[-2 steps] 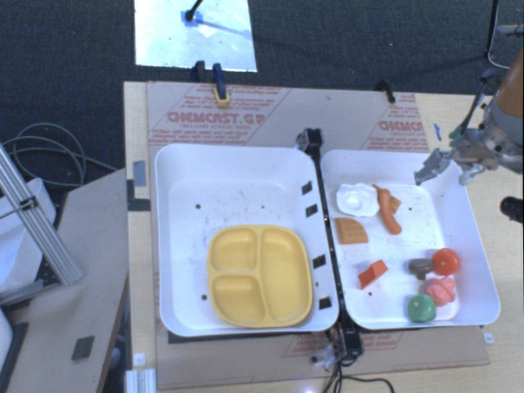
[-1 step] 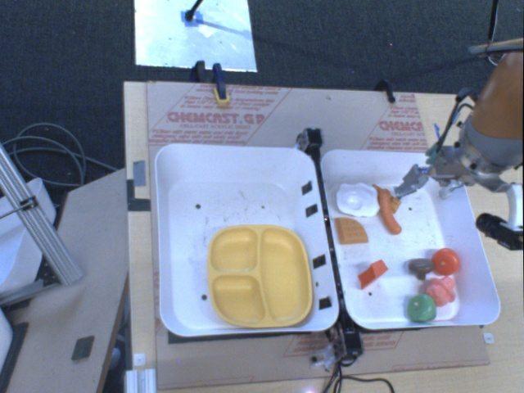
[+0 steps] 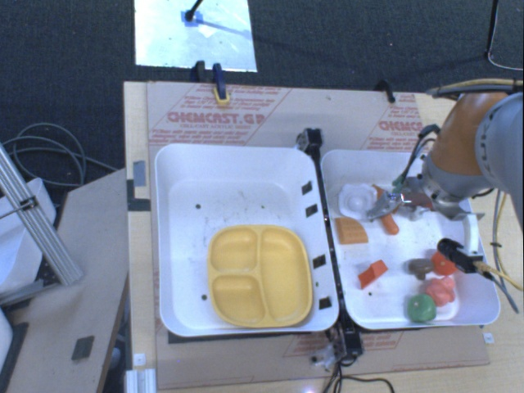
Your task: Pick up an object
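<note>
You have two white bins side by side on the bench: the left bin (image 3: 176,219) carries a yellow divided plate (image 3: 260,273) toward its near side, and the right bin (image 3: 483,305) carries all the small things worth picking. The arm (image 3: 471,150) reaches in from the right, its orange band above the wrist, and the gripper (image 3: 385,205) hangs low over the far-left part of the right bin. I cannot tell how wide it stands, and nothing can be made out in its grasp. The relation your next move turns on is this — a small orange-red piece (image 3: 390,223) lies just on the near side of the gripper tip, almost under it, with its long axis running slantwise from far-left to near-right, so by my judgement it is the nearest candidate and would want only a short drop with the jaws set across that axis. Crowding it are a clear round cup (image 3: 355,197) just to the left of the tip and an orange wedge (image 3: 352,231) near-left of it; either could be nudged on the way down. Well apart, further toward the near side, sit a red block (image 3: 372,273), then a cluster at the right — a brownish lump (image 3: 421,267), a red ball (image 3: 443,262), a pink piece (image 3: 441,290) and a green ball (image 3: 422,307) — none of them in the way.
</note>
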Controlling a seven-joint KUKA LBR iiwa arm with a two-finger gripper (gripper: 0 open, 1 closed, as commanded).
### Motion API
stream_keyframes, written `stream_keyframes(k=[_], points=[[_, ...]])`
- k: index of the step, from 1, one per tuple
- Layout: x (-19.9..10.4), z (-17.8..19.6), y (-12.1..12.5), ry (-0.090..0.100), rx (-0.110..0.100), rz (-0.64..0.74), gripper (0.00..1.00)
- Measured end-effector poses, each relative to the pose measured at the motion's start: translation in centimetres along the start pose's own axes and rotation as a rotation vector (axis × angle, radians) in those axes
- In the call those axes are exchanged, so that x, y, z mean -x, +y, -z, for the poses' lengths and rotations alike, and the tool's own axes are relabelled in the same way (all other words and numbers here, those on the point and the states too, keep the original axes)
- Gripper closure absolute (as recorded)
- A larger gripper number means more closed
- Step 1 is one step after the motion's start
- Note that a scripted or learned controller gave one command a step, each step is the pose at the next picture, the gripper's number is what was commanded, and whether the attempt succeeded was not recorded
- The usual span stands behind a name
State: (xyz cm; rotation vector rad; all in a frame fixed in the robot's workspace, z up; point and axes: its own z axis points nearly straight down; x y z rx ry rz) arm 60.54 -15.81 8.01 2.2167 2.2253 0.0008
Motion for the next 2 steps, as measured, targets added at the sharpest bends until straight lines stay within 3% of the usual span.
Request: stream_keyframes(k=[1,2], points=[[0.1,1.6,0.2,-0.001,0.004,0.001,1.0],[-8.4,11.0,-3.9,0.003,0.004,0.007,1.0]])
